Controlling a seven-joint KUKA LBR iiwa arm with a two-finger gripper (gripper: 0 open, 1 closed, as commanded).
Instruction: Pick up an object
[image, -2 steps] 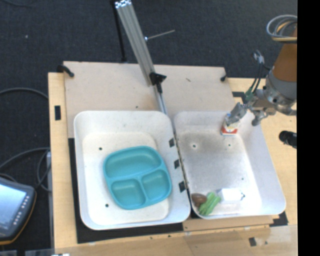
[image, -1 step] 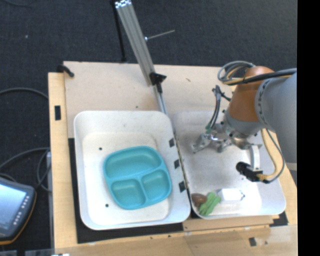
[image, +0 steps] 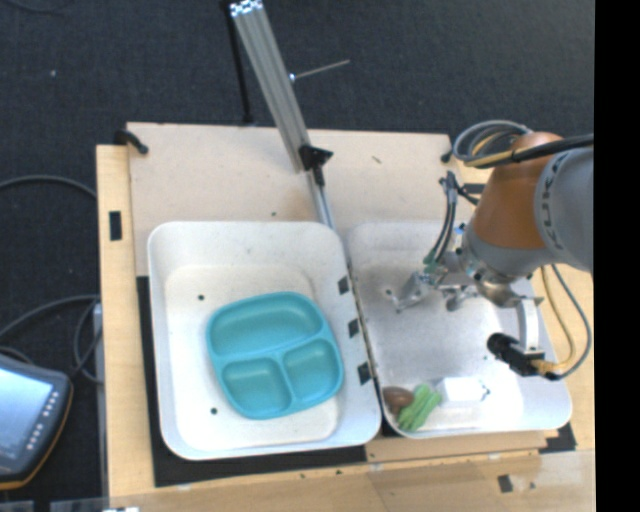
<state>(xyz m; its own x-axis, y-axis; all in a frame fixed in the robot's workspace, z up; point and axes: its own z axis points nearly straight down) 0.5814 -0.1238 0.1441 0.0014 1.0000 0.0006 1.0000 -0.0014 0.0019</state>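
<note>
Robot arm (image: 520, 205) reaches in from the right, its hand (image: 412, 292) low over the right bin (image: 440, 345), upper-left part; can't tell if open or closed. Green item (image: 422, 408), brown item (image: 398, 399) & white block (image: 463, 389) sit well apart, along the bin's near edge. Left bin (image: 180, 300) holds a teal divided plate (image: 274, 353). Metal pole (image: 283, 100) slants over the desk (image: 200, 170).

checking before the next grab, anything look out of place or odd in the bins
Nothing looks spilled or broken. The teal divided plate lies slightly askew in the left bin. In the right bin, a brown piece, a green piece and a white block crowd the near edge, apart from the gripper.
</note>
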